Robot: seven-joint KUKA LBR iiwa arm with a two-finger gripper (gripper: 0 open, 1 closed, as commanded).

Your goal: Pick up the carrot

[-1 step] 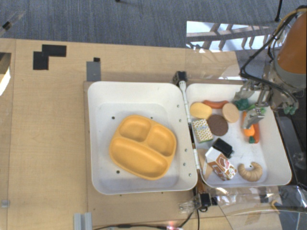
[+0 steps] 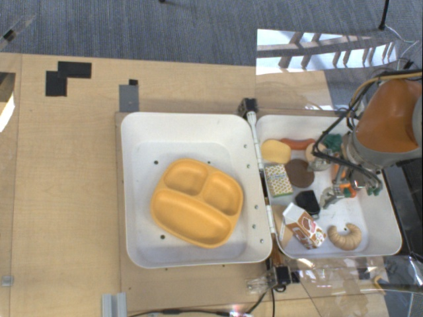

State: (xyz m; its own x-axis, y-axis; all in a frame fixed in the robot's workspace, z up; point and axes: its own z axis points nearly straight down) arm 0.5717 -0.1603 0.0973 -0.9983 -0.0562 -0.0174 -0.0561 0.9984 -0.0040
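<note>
The tool (image 2: 338, 191) hung low inside the right bin (image 2: 390, 233), but how wide it stood or what it held I could not tell, while the carrot (image 2: 299, 143) lay beyond it, near the bin's far wall, probably awaiting a grasp.

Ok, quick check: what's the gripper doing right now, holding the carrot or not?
Gripper: over the right bin, open or closed cannot be told; nothing visibly held. The carrot lies apart at the bin's far edge.
</note>
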